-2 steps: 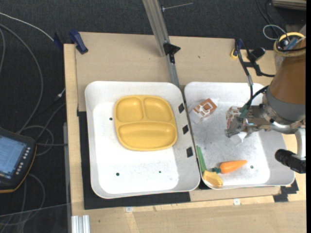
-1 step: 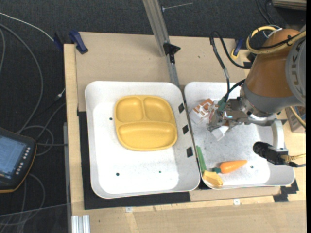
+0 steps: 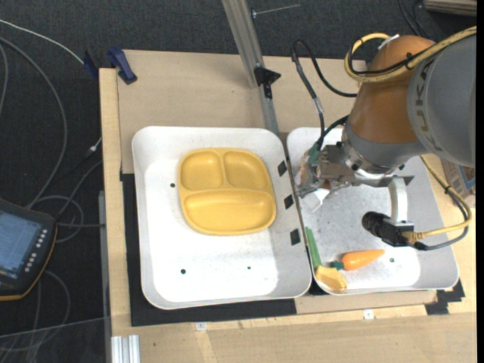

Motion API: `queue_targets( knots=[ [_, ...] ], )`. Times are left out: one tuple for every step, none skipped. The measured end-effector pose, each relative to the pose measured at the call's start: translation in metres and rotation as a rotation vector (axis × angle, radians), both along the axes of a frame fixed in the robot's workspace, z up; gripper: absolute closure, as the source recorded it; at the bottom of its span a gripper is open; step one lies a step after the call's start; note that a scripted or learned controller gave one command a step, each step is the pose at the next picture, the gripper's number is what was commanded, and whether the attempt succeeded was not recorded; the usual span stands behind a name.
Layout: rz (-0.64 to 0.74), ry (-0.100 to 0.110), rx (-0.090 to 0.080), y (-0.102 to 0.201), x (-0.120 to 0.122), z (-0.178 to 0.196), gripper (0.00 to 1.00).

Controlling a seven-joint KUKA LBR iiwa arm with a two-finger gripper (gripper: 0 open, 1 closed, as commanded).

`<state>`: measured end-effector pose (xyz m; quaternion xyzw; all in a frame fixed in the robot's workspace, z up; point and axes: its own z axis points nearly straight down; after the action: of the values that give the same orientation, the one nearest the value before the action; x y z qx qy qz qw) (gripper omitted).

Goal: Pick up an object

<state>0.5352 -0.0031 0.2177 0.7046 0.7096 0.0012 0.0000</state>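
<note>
— Start at the left. What do you see, and what stays hidden?

— On the desk (image 3: 189, 89), the left bin (image 3: 215, 282) holds a yellow divided plate (image 3: 225, 190), lying flat in the upper middle, fully visible. Between the bins a metal pole (image 3: 246, 32) slants up and is cut off by the top edge.

— And your side?

— My own bulk covers most of the right bin (image 3: 431, 274). The orange band (image 3: 386, 100) and grey wrist hang over its upper half, so whatever lies beneath them I can't make out. My pincer (image 3: 314, 178) sits at the bin's upper left corner, close to the dividing wall, in a clutter of cables and small parts; I cannot tell how it stands.

— Where's the thing to pick?

— A toy carrot (image 3: 361, 259) lies near the bin's front edge, orange body with green at its left end, pointing right. Just beside it in the front left corner is a small yellow piece (image 3: 331, 279), its shape hard to read, and a green strip (image 3: 311, 248) runs along the wall. The carrot is well apart from my pincer, toward the front and slightly right of it.
</note>
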Motion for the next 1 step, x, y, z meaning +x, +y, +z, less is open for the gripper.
queue_targets(
  knots=[
    [0.001, -0.001, 0.001, 0.0517, 0.0209, 0.0153, 1.00]
  ],
)
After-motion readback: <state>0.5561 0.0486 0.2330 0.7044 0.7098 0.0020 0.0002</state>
